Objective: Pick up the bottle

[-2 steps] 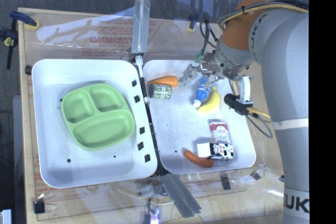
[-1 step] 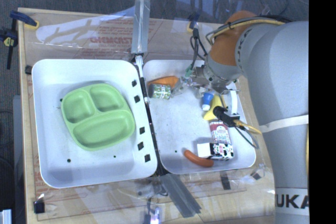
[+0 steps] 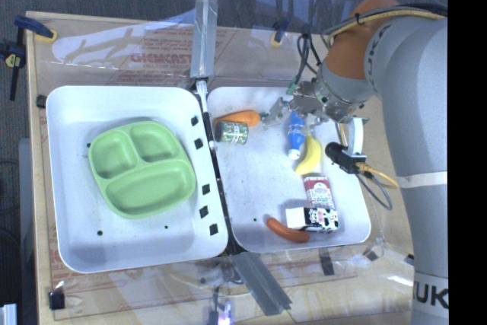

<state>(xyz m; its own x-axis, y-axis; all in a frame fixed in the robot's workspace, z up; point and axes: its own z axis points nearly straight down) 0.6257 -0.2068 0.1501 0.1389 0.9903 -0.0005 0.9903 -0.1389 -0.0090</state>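
Observation:
The bottle (image 3: 295, 135) is small, blue with a white cap, and lies in the right bin (image 3: 251, 194) near its far side, its cap end pointing toward the front. My gripper (image 3: 302, 107) hangs over the far end of the bottle, at the bin's back rim, with cables around it. The grey arm with its orange band (image 3: 358, 42) comes in from the right behind it. The gripper's body hides whether anything touches the bottle.
A banana (image 3: 310, 154) lies against the bottle's right side. A carrot (image 3: 239, 118) and a green can (image 3: 232, 133) sit to its left. A red box (image 3: 318, 192), a small carton (image 3: 313, 218) and a sausage (image 3: 287, 229) lie nearer the front. The left bin holds a green divided plate (image 3: 143, 167).

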